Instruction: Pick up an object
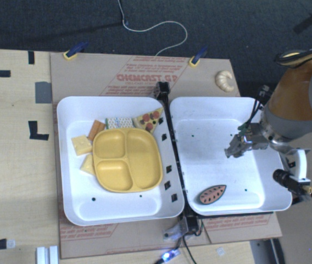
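Bench (pixel 13 147) carries cardboard sheet (pixel 145 76) under two white bins. Left bin (pixel 71 202) holds yellow divided plate (pixel 127 159) over flat items: tan squares (pixel 82 145) at its left, patterned pieces (pixel 148 120) at far edge. Right bin (pixel 255 202) holds brown leaf-shaped object (pixel 212 193) near its near wall, left of centre. Arm (pixel 293 100) reaches in from right. Jaws (pixel 234 150) hang over right bin's middle-right, well apart from leaf-shaped object, nothing visible between them; released or clenched, cannot tell. Small beige lump (pixel 225 81) lies on bench beyond right bin.
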